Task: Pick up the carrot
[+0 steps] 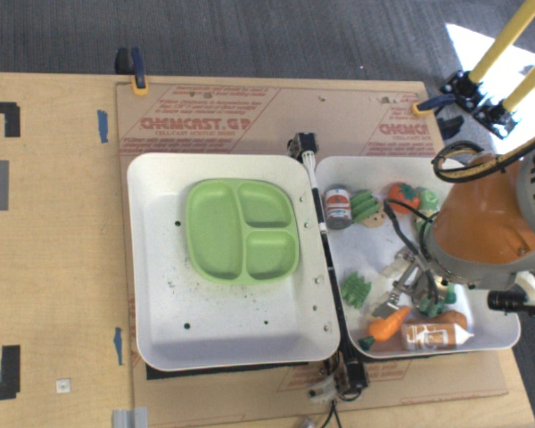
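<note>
The orange carrot (386, 325) lies near the front edge of the right bin (504, 335), its thick end pointing up and right. My gripper (403, 283) hangs just above and to the right of it, low in the bin, under the orange wrist band. Its two metal fingers (396, 267) stand apart and open, and I see nothing between them. The carrot's upper end lies close to the lower fingertip, and whether they touch I cannot tell.
In the right bin: a small can (338, 207), green toys (366, 206) (355, 289), an orange and green toy (408, 196), and a white and orange packet (437, 334) beside the carrot. The left bin (152, 266) bears a green divided plate (242, 230).
</note>
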`<act>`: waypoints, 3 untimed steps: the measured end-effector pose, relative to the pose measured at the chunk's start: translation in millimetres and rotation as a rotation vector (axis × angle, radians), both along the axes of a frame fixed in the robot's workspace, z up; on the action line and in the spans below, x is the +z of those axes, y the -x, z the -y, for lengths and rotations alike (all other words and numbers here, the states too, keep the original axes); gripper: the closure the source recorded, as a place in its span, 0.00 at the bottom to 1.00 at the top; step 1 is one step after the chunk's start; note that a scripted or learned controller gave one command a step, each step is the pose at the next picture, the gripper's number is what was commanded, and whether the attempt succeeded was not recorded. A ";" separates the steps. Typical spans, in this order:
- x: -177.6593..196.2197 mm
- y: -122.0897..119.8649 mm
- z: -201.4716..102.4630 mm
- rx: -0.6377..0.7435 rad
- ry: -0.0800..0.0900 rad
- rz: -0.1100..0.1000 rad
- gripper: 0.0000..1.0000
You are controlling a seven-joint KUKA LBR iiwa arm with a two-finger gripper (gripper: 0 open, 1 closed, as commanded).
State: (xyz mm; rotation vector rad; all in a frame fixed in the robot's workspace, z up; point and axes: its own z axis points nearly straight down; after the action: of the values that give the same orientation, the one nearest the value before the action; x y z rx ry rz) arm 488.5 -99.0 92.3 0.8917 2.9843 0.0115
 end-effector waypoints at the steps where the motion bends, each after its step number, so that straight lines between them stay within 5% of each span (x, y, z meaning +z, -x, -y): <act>1: 0.3 -0.4 -2.2 0.069 0.004 0.002 0.00; 2: 0.2 -0.4 -2.9 0.145 0.005 0.002 0.00; 3: -0.2 -0.5 -4.1 0.777 0.017 0.005 0.00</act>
State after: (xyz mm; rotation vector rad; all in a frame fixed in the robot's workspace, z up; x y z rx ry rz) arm 489.0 -94.9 92.2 -0.3045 3.0954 0.0036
